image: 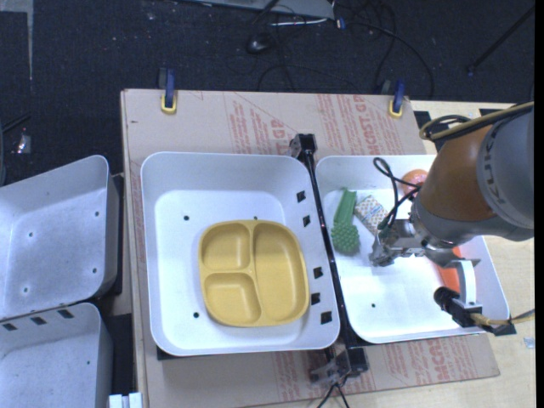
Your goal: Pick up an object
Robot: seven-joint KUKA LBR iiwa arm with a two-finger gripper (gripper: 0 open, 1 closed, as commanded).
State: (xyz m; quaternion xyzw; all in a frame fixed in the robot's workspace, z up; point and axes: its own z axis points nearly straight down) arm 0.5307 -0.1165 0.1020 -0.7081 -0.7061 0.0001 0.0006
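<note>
My gripper (382,253) is low over the floor of the right bin (399,317), near its middle. A green brush (344,224) lies just left of it, long axis running front to back, apart from the gripper. A small patterned packet (368,211) rests behind the gripper, beside the brush's handle. An orange object (415,178) peeks out at the bin's back, partly hidden by the arm. A red-orange object (448,273) lies on the right side, mostly under the wrist. I see nothing between the gripper's tips.
The left bin (170,228) holds a yellow divided plate (252,272) in its middle. A black divider (321,236) runs between the two bins. The arm's grey and orange body (476,181) covers the right bin's back right part.
</note>
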